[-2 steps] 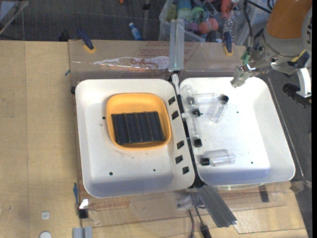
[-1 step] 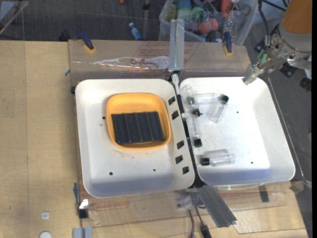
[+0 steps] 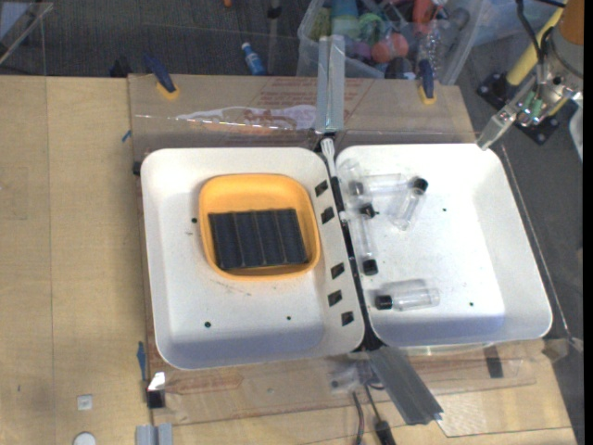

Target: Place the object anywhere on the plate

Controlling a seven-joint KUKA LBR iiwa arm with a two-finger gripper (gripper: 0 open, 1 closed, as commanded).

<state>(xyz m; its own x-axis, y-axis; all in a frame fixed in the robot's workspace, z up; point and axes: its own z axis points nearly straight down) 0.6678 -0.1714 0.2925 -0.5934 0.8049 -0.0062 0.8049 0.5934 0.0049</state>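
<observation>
An orange plate sits in the left bin. A black ribbed rectangular object lies flat on the plate, covering most of its floor. The gripper hangs at the upper right, over the far right corner of the right bin, well away from the plate and the black object. I see nothing held in it. The arm's orange band shows at the view's right edge.
Several clear plastic tubes with black caps lie in the right bin: one near the front, one at the back, one along the divider. A box of colourful items stands behind the bins.
</observation>
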